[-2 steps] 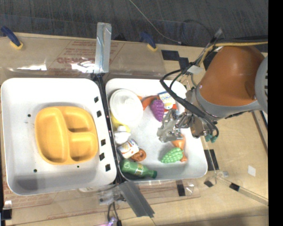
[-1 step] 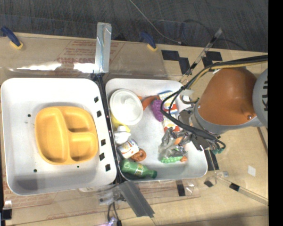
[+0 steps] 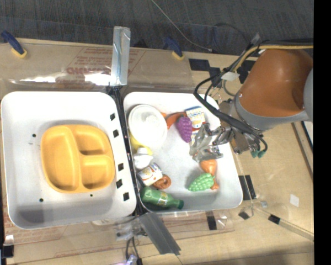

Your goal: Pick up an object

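A wooden-topped table (image 3: 276,203) carries two shallow white bins side by side. The left bin (image 3: 22,192) holds a yellow divided tray (image 3: 77,157); the right bin (image 3: 231,189) holds a scatter of toy foods. The grey arm with its orange band (image 3: 276,81) reaches in from the right, cables looping above the wrist. Its gripper (image 3: 205,143) hangs low over the right side of the right bin, just above an orange toy (image 3: 209,165) — how its metal tips stand cannot be told. Around it lie a white bowl (image 3: 147,124) at the bin's upper left, a green bottle (image 3: 161,199) along the lower edge, a purple grape bunch (image 3: 184,128), a small white carton (image 3: 195,116) and a green knobbly toy (image 3: 201,183) — none of them lifted.
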